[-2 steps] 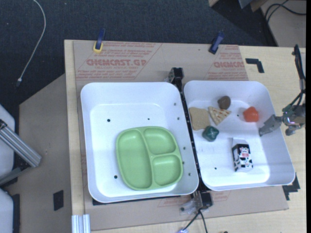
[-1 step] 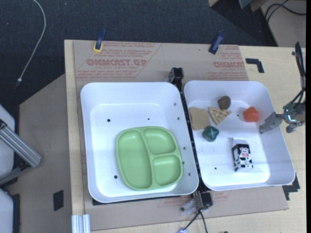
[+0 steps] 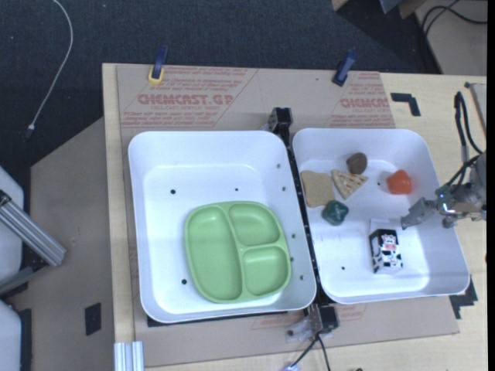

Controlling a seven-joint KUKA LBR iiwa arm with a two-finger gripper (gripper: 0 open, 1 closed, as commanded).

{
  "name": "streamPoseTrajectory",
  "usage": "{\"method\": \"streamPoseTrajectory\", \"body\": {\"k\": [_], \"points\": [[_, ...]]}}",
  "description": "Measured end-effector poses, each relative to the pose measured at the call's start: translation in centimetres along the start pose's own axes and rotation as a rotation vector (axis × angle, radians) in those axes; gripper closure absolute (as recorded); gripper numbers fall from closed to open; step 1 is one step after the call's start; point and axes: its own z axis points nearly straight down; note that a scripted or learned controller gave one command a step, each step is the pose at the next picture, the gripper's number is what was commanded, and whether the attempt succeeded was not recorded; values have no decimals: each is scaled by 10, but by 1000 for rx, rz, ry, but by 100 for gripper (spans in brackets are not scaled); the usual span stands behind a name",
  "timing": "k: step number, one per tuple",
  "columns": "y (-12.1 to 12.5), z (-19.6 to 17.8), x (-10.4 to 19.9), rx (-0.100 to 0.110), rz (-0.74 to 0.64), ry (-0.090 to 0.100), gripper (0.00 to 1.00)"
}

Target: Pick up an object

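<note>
Approach step, by my reading; nothing lifted yet; gripper (image 3: 424,212) sits at the right edge of the right bin (image 3: 445,269), fingers pointing inward and low over the white floor; whether they are spread or closed I cannot tell at this size, and nothing shows between them.

Candidate objects all lie in the right bin; nearest to the gripper is a small black-and-white toy (image 3: 386,252), boxy, with a red mark, lying just below and inward of the fingertips; an orange-red ball (image 3: 399,182) sits just above them, near the bin's right wall; further left, a dark green lump (image 3: 336,212), a tan flat slab (image 3: 315,188) touching a wedge (image 3: 349,182) with a pale patterned face, and a brown rounded piece (image 3: 356,162) above the wedge.

Next move, as I judge it: choose one target, centre the fingers over it, descend, close; the ball looks smooth and round, likely to roll off a poor pinch; the toy offers flatter sides.

Left bin (image 3: 147,161) holds a pale green divided tray (image 3: 203,246), three compartments, matte plastic, rounded corners; bins are glossy white, shallow, rims touching at the centre.
</note>
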Motion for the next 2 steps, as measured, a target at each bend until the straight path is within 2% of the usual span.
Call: {"method": "streamPoseTrajectory", "body": {"k": [1, 2], "points": [[-1, 40, 1, -6, -1, -3, 0], [5, 57, 0, -19, -3, -5, 0]]}}
